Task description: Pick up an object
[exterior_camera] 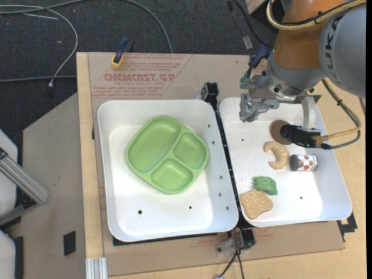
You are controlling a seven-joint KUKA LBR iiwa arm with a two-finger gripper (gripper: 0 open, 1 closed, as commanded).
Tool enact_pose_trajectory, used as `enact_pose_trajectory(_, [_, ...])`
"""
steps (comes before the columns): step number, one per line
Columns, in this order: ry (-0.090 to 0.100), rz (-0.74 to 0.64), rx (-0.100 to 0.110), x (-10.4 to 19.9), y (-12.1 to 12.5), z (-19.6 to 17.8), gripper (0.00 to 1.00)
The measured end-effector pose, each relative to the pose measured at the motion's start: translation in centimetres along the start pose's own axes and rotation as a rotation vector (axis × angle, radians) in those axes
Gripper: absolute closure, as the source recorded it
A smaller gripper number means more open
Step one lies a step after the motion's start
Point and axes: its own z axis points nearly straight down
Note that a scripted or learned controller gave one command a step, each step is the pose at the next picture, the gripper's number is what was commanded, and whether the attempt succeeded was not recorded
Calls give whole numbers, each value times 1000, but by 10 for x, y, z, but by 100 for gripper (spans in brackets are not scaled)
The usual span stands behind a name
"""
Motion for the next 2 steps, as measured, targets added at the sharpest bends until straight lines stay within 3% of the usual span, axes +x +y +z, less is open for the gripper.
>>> enact_pose_trajectory(2, [-2,1,3,102,-9,27,100])
